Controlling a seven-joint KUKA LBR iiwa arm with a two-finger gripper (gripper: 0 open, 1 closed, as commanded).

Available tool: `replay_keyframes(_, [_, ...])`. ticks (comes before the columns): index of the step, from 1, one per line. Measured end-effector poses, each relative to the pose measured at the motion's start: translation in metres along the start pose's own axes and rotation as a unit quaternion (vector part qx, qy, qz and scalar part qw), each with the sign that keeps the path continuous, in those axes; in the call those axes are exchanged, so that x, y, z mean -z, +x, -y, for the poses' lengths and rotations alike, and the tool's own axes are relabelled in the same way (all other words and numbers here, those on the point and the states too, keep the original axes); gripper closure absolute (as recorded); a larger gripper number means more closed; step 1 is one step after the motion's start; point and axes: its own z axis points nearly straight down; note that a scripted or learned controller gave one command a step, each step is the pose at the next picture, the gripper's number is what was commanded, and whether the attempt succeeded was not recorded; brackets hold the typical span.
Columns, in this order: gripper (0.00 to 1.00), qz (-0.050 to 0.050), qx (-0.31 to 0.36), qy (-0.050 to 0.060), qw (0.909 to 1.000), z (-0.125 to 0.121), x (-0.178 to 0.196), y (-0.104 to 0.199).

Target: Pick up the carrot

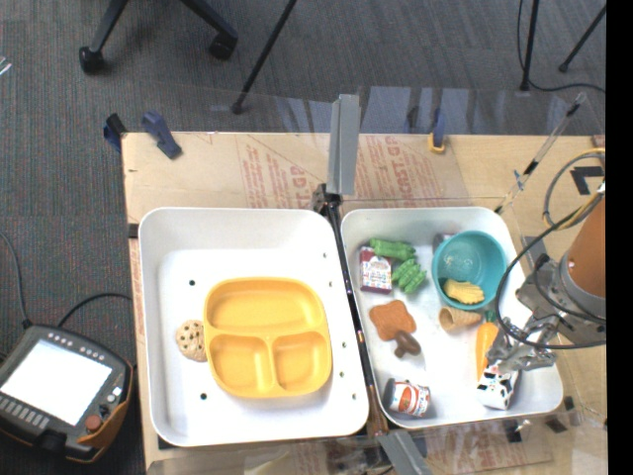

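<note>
Camera view: two white bins (158, 265) are borne by a brown bench (247, 166) over grey carpet (396, 47); the gripper (516, 349) is seen beside the carrot (486, 345), its state indiscernible.

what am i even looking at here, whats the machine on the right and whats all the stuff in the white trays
One camera, fixed above a bench, looks down at a slant. The grey and orange thing at the right edge is a robot arm; its gripper is the two-fingered grasping part, and it hovers low over the right bin.

Its job is picking up the carrot, the orange stick just left of the gripper. I cannot see the carrot between the fingers, so I would not call it held.

That bin also holds a teal bowl with something yellow in it, green beans, a small can and other toy food. The left bin holds a yellow divided plate with a cookie beside it.
</note>
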Motion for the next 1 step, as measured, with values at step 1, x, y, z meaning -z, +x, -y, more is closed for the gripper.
replay_keyframes(1, [1.00, 0.002, -0.056, 0.004, 0.9984, -0.0283, 0.0499, -0.0480])
